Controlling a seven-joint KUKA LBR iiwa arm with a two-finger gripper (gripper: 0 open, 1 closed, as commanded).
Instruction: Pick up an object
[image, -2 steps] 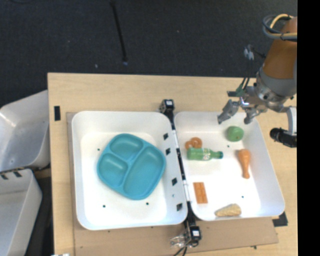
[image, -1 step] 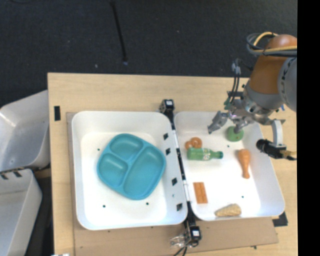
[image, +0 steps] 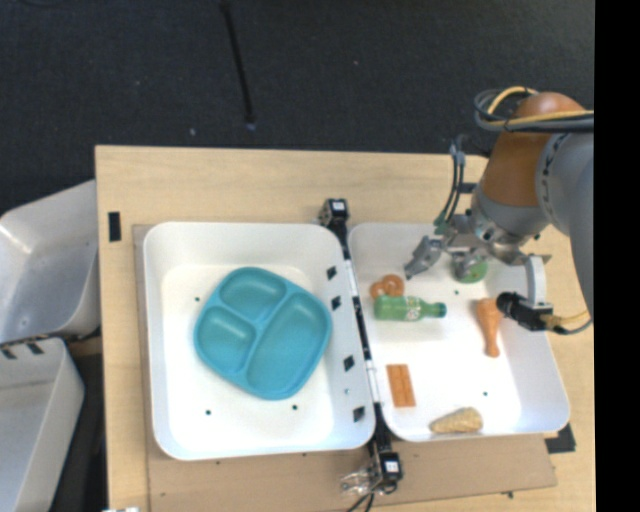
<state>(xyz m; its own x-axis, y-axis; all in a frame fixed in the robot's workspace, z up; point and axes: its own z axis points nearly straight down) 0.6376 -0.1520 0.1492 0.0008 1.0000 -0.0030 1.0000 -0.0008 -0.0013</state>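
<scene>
My gripper (image: 472, 260) hangs over the back of the right bin (image: 520, 395), open, its fingers (image: 420, 258) spread wide. A small green object (image: 468, 270) lies right below it, between the fingers, and nothing is gripped. In the same bin there is an orange ring-shaped piece (image: 388, 288), with a green bottle (image: 408, 310) lying on its side just in front of it. An orange carrot-like piece (image: 488, 326) lies to the right. Nearer the front are an orange block (image: 400, 385) and a beige lump (image: 456, 422).
The left bin (image: 170, 400) holds a blue divided plate (image: 263, 332). A ridge with black clips (image: 352, 330) separates the two bins. The grey arm with its orange band (image: 520, 160) comes in from the right, above the right bin's back corner.
</scene>
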